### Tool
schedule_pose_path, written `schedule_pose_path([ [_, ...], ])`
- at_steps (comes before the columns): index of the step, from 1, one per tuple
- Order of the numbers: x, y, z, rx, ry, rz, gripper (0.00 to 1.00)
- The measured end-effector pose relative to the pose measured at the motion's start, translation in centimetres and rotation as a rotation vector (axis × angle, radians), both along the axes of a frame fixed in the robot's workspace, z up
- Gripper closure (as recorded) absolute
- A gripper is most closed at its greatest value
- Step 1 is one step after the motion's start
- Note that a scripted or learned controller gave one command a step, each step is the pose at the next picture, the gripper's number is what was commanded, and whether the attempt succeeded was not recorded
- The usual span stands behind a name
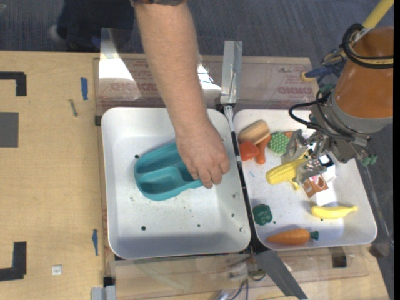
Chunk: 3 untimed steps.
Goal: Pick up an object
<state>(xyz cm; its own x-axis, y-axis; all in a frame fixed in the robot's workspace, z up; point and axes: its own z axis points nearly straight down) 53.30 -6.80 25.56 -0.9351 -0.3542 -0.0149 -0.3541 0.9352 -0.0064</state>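
1. Position. My arm (365, 74) reaches in over the right bin (365, 230). My fingers (307, 166) hang low among the objects near the middle of that bin.

2. Grip state. Cables and wrist hardware clutter the view at that point. I cannot tell whether my fingers are apart or together. No object is visibly clamped between them, so I record no grasp.

3. Candidate objects, right bin.
- The yellow corn cob (284, 172) lies just beside my fingers, on the side toward the divider. Contact cannot be confirmed.
- A small red and white box (317, 187) lies just beneath the wrist hardware.
- A banana (334, 211) and a carrot (289, 236) lie near the front edge, apart from me.
- A dark green item (262, 214) sits near the divider.
- A bread roll (253, 131), a red piece (249, 150) and a light green piece (279, 142) cluster at the rear.

All of these rest on the bin floor.

4. Left bin (119, 230). A person's hand (203, 161) rests on a teal scoop (161, 175) there. That area is well apart from my position.

5. Progress. In my judgement the approach is done: I am down at object level next to the corn cob. The task itself is not yet done, since nothing is lifted. Remaining steps are to secure one object, most likely the corn cob or the box, and raise it clear of the bin.
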Motion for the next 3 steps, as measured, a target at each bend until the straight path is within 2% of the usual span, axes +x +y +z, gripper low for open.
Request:
schedule_pose_path([
  [1,-4.2,4.0,-1.0,0.003,0.013,-0.030,1.00],
  [2,-2.0,-3.9,-12.5,0.000,0.020,0.558,1.00],
  [3,0.3,4.3,-2.6,-0.006,0.002,0.687,1.00],
])
